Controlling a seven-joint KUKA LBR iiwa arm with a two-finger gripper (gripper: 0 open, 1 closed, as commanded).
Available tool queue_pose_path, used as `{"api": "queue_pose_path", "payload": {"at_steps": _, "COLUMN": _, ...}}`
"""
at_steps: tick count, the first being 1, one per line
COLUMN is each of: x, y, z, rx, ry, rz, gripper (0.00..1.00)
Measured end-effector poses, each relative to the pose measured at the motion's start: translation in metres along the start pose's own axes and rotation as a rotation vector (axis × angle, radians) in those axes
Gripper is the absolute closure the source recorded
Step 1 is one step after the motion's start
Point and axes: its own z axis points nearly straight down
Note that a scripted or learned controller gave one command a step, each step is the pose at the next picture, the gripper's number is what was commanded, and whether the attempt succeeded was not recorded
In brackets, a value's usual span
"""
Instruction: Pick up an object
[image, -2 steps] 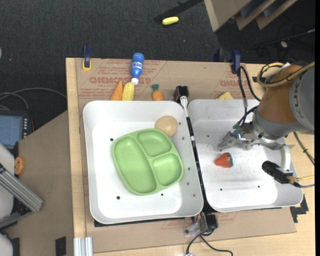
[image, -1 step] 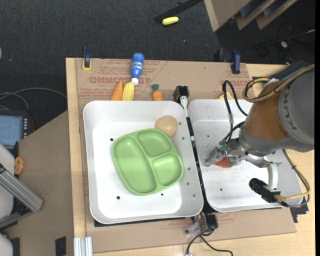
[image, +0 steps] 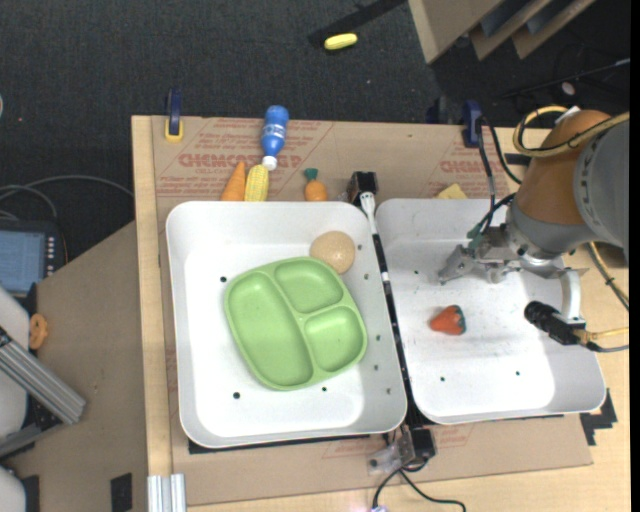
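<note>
The robot arm (image: 575, 180) reaches over the right bin (image: 500, 390).
Its gripper (image: 478, 262) hangs near the bin's back part, and whether it is spread or pinched cannot be told; the red strawberry (image: 448, 320) lies just below it, apart; a green plate (image: 295, 320) and a tan ball (image: 333, 250) sit in the left bin (image: 200, 300).

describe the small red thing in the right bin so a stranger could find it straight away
Start at the right-hand white bin, the one the grey arm reaches over. Near its middle, below and left of the gripper, lies a small red strawberry-like toy with a green tip. It is the one loose, coloured thing on that bin's white floor.
</note>
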Motion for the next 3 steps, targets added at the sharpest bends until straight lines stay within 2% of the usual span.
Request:
{"api": "queue_pose_path", "payload": {"at_steps": 1, "x": 0.053, "y": 0.005, "z": 0.001, "rx": 0.008, "ry": 0.006, "rz": -0.004, "gripper": 0.0}}
{"api": "queue_pose_path", "payload": {"at_steps": 2, "x": 0.051, "y": -0.02, "z": 0.001, "rx": 0.012, "ry": 0.006, "rz": 0.001, "gripper": 0.0}}
{"api": "queue_pose_path", "payload": {"at_steps": 3, "x": 0.054, "y": -0.063, "z": 0.0, "rx": 0.014, "ry": 0.007, "rz": 0.002, "gripper": 0.0}}
